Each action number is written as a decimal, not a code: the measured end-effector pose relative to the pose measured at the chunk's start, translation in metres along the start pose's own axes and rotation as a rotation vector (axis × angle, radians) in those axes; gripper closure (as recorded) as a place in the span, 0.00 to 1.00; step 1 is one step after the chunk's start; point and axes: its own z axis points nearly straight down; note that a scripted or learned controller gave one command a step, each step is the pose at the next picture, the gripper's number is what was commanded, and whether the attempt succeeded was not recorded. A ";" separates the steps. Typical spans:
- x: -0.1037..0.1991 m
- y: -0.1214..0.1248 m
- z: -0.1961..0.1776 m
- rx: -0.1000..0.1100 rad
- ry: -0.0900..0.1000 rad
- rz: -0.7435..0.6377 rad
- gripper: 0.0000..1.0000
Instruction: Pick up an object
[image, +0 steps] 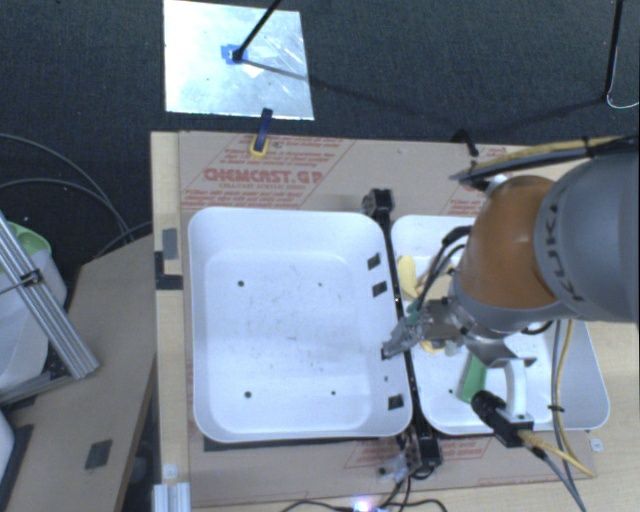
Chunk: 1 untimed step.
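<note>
My gripper (408, 337) hangs low over the left side of the right bin (590, 395), close to the divider between the two bins. A yellow object (407, 270) lies in the right bin just beyond the gripper, and another bit of yellow (432, 346) shows right beside the gripper's tip. A green object (472, 379) lies in the same bin, under the wrist and partly hidden by it. The bulky grey and orange arm (520, 250) covers most of the right bin.
The left bin (290, 330) is a wide white tray with only small dark specks on its floor. Black clips (378, 262) sit along the divider. Both bins rest on a cardboard sheet (260, 175). Cables run along the front edge.
</note>
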 end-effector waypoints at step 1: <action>0.040 0.003 -0.171 -0.033 0.006 -0.016 0.00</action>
